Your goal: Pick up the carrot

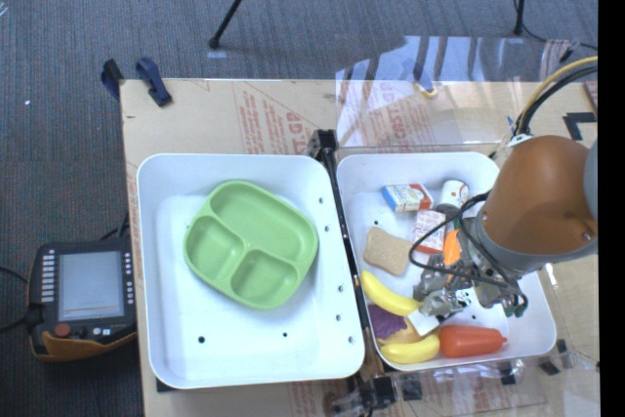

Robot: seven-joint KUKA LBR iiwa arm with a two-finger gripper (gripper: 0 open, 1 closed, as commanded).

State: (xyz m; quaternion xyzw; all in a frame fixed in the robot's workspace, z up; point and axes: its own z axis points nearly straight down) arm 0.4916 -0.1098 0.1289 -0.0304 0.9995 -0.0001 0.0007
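A slim bright orange carrot (451, 247) lies in the right bin (527, 332), near its middle, partly covered by the arm's wrist and cables. My gripper (441, 294) hangs just below the carrot's near end, over the bin floor beside a banana (386, 293). The wrist's dark hardware hides the fingertips. Nothing can be seen held.
The right bin also holds a red-orange oblong item (472, 340), a second yellow piece (410, 349), a purple item (391, 323), a bread slice (387, 251), a small carton (405, 197), a packet (427, 228) and a white can (454, 193). A green divided plate (252, 244) sits in the left bin (161, 327).
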